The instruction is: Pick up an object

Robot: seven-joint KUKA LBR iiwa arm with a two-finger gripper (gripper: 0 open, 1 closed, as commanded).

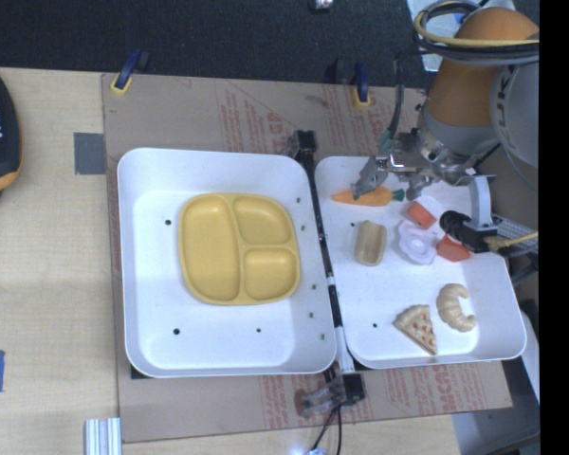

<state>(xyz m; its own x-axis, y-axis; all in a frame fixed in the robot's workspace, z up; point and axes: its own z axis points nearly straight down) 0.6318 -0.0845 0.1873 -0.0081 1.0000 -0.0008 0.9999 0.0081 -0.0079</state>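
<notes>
Evidently reaching for the toy carrot [361, 196]: gripper [371, 186] is hovering low over it, fingers spread, gripping nothing.

— How crowded is the right bin [512, 344]?
— Carrot [362, 197], beige cylinder [370, 243] and red pieces [436, 232] cluster far; pizza slice [417, 329] and croissant [457, 307] sit near.
— Open floor?
— Between them, and around the left bin's yellow tray [238, 247].
</notes>
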